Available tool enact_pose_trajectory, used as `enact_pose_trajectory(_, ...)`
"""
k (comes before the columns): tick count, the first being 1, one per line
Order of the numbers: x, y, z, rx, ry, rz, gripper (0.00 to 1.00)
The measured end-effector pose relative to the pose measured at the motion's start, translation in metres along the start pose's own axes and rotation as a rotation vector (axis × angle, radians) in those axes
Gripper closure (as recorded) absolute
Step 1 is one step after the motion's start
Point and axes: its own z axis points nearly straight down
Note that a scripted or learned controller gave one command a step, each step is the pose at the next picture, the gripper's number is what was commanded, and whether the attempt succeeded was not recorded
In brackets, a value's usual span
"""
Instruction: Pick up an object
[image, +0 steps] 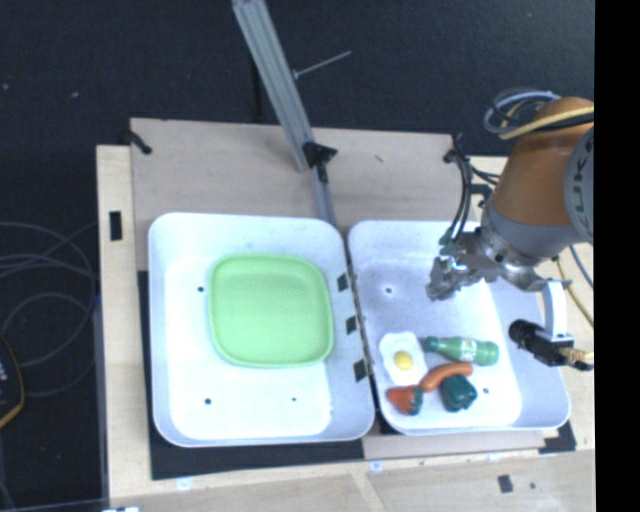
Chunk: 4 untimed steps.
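Observation:
In the right bin (400, 250) several small toys lie near the front: a fried egg (402, 358), a green bottle (461, 349), an orange sausage (446, 375), a red piece (405, 400) and a dark green piece (459, 393). My gripper (443, 281) hangs over the middle of the right bin, behind the toys and apart from them. Nothing shows between its fingers.
The left bin (180, 300) holds a light green square plate (270, 309). A grey metal pole (285, 90) slants up from the back of the bench between the bins. Black clips (350, 322) sit on the rim where the bins meet.

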Motion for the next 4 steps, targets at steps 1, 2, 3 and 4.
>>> enact_pose_trajectory(1, 0.000, 0.001, -0.038, 0.001, 0.000, 0.000, 1.00)
enact_pose_trajectory(2, 0.056, 0.006, -0.027, 0.006, 0.001, -0.003, 1.00)
enact_pose_trajectory(3, 0.104, 0.009, -0.032, 0.005, 0.001, -0.003, 1.00)
enact_pose_trajectory(4, 0.146, 0.008, -0.031, 0.005, 0.001, -0.003, 1.00)
